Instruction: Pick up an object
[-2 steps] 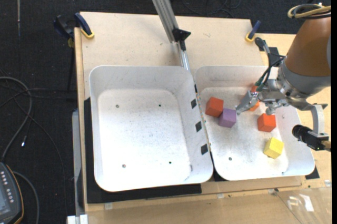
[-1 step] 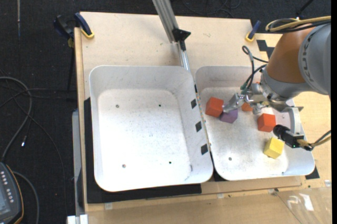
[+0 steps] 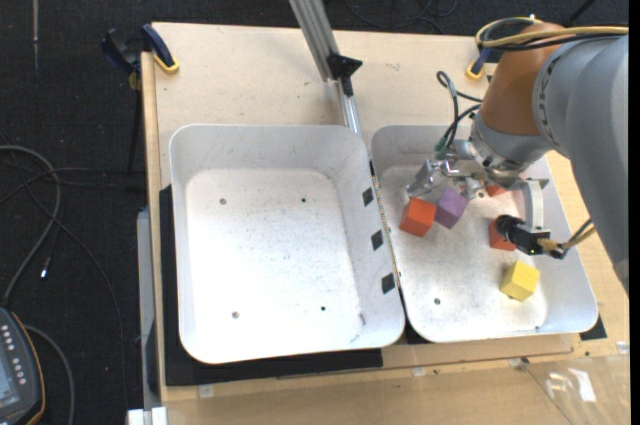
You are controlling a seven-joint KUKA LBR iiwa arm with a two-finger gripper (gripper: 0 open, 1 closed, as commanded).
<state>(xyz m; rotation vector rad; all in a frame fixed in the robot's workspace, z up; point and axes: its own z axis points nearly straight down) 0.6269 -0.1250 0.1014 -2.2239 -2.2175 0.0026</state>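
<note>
Hovering low over the right bin [image 3: 570, 313], the gripper [image 3: 440, 175] sits at the bin's 11 o'clock, just above the purple block [image 3: 452, 208] and the orange block [image 3: 418, 216], which touch each other. You are in the approach step, I judge; nothing is lifted yet. Whether the hand is spread or clenched I cannot tell, since the metal tips blur against the white floor. Your next move calls for centring on one block and descending without nudging its neighbour. A red block [image 3: 499, 235] at 3 o'clock of the pair is partly covered by a black fitting, and another red scrap near the wrist is too hidden to name. The yellow block [image 3: 519, 280] lies apart, toward 5 o'clock. The left bin [image 3: 200, 213] holds nothing to pick.
</note>
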